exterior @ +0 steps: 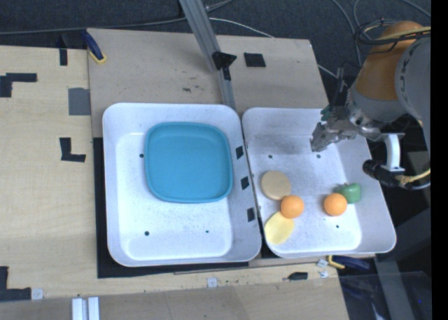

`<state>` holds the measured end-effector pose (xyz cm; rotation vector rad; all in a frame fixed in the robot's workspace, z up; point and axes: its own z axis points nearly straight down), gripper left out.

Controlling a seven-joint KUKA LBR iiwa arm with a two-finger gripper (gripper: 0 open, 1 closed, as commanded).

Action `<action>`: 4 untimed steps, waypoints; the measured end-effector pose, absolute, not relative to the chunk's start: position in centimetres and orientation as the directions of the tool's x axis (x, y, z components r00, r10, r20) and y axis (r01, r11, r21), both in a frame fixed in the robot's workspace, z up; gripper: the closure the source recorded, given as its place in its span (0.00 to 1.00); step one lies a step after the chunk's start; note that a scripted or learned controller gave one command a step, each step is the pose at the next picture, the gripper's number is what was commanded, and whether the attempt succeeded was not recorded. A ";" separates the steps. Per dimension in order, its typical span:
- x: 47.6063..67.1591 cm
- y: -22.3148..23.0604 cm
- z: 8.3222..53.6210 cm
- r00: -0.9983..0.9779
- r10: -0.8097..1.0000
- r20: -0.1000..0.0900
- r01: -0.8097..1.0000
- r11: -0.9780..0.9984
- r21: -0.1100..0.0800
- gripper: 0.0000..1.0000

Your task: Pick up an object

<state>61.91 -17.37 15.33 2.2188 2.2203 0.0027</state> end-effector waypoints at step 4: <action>63.5 -6.9 26.9 -0.005 1.000 0.001 1.000 0.005 -0.001 1.00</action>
